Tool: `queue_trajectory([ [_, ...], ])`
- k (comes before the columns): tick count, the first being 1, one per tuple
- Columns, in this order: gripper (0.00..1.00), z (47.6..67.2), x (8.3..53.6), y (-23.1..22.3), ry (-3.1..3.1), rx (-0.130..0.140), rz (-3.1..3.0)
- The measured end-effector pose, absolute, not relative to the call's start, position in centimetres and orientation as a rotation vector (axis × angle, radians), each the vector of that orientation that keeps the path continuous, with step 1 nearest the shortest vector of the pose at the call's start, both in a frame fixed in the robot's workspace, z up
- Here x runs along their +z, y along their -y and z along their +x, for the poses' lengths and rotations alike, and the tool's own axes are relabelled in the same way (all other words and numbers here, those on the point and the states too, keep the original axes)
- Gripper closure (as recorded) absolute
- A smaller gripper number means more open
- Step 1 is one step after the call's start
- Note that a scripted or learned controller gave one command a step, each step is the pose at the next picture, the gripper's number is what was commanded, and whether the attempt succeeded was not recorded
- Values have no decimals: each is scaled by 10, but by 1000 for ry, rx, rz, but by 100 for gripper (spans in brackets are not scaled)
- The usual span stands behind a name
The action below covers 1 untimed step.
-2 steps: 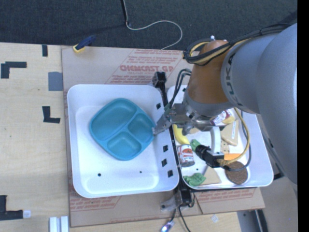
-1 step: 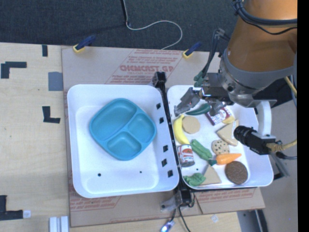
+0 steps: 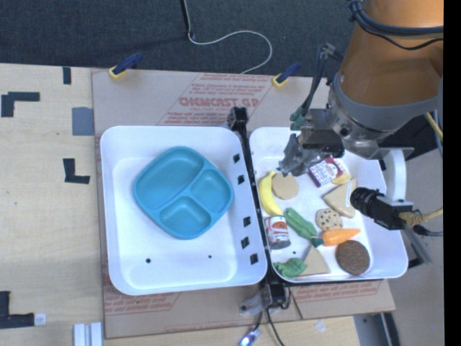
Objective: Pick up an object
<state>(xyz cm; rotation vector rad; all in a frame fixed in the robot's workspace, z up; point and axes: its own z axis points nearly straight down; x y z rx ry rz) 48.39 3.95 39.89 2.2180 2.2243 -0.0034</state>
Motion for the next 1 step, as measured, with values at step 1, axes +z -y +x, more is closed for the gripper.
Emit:
queue_trajectory([
  [1, 100, 484, 414, -69, -2225, 0, 2218],
])
